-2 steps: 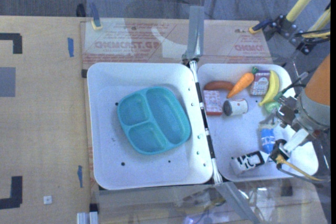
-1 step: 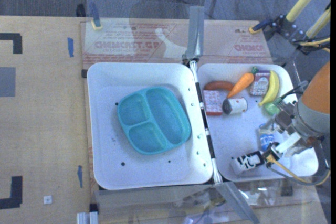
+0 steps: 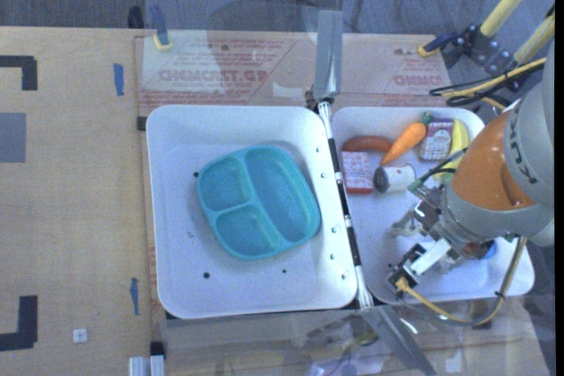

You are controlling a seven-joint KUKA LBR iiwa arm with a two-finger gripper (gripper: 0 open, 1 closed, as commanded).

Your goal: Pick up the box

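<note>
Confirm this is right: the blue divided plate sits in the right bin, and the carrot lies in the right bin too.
Not quite. The camera view shows the blue divided plate in the left bin, not the right. The carrot does lie in the right bin.

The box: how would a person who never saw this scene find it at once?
Look in the right bin, along its left wall. The box lies there, just below a brown sausage and left of a white cylinder. It alone is flat, rectangular and red-and-white.
</note>
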